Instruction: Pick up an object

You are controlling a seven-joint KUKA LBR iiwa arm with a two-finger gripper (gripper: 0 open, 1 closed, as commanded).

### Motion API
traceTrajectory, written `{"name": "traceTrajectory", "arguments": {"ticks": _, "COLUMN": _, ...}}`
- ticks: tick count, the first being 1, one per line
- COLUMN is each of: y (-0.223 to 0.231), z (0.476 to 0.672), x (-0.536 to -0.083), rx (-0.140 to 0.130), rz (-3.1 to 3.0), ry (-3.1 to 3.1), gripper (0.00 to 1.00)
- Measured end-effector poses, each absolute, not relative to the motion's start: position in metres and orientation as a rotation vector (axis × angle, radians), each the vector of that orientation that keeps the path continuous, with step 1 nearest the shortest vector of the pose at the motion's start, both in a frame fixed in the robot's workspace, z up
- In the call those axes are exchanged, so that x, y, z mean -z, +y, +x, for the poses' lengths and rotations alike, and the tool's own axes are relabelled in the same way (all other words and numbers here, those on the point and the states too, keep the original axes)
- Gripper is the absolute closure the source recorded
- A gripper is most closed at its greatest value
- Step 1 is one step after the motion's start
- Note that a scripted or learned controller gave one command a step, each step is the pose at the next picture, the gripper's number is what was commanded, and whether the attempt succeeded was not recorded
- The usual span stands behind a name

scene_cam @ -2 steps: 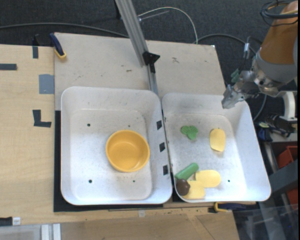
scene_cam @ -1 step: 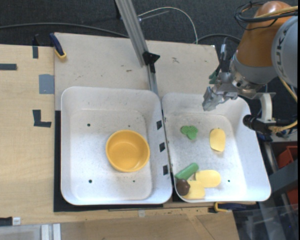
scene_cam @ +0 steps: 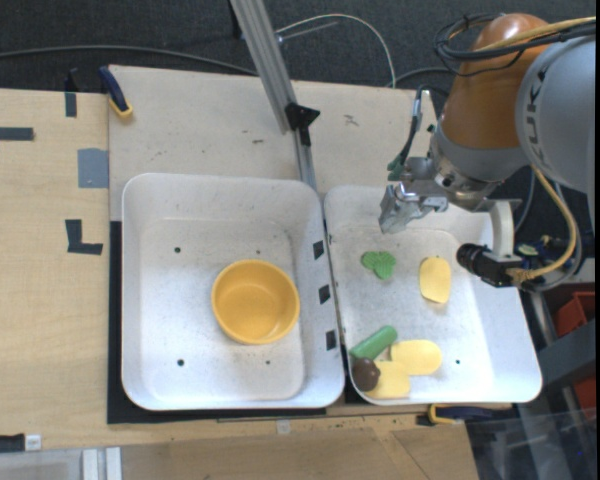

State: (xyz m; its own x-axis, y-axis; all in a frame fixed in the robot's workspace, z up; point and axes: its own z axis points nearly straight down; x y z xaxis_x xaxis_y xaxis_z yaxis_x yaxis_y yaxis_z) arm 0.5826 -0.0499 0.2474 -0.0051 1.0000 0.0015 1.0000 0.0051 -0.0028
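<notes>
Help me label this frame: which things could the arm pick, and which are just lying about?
Pickable:
- yellow bowl
- green leafy piece
- yellow oval
- green stick
- brown piece

Lying about:
- blue-yellow clamp
- metal pole
- tape marks

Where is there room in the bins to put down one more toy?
Most room is in the left bin, all around the yellow bowl. The right bin is crowded at its near edge, where the green piece and yellow pieces bunch.
</notes>
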Motion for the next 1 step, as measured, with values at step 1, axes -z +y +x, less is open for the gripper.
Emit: {"name": "traceTrajectory", "arguments": {"ticks": 1, "y": 0.0007, "z": 0.5643, "x": -0.2494, "rx": -0.002, "rz": -2.212, "ry": -2.226, "gripper": 1.00}}
